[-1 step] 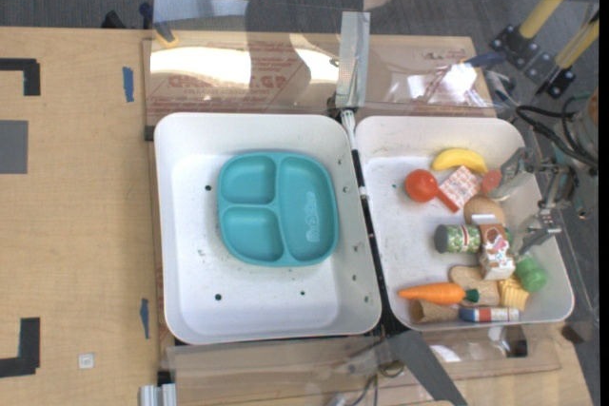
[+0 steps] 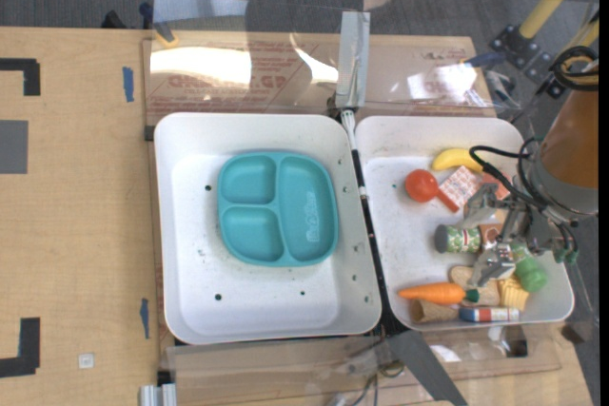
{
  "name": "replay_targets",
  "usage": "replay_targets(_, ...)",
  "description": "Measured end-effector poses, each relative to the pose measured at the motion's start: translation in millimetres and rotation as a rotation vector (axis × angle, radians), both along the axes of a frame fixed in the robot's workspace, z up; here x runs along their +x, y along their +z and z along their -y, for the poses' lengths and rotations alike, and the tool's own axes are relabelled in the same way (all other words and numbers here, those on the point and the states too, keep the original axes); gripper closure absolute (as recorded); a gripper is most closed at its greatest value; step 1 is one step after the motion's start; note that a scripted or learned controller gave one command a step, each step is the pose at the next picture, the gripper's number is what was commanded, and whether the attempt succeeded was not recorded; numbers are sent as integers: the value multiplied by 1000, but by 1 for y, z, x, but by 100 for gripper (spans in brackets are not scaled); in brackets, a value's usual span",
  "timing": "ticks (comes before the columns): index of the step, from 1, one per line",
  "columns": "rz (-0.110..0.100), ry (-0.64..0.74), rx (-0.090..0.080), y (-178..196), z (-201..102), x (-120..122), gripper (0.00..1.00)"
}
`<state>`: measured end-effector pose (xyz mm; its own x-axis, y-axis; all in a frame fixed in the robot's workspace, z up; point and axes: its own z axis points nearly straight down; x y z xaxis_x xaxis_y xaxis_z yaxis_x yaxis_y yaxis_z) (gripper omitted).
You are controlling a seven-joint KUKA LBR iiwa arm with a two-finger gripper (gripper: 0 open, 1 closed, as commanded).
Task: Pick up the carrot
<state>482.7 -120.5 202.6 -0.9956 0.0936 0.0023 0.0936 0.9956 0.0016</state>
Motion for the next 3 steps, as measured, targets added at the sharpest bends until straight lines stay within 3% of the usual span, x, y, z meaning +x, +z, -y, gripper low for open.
replay_targets(1,24,292,-8,-100,-17,3,0)
replay_targets(2,22,584,-6,-112,-8,11,0)
replay_targets(3,21,820,-13,-112,-24,12,0)
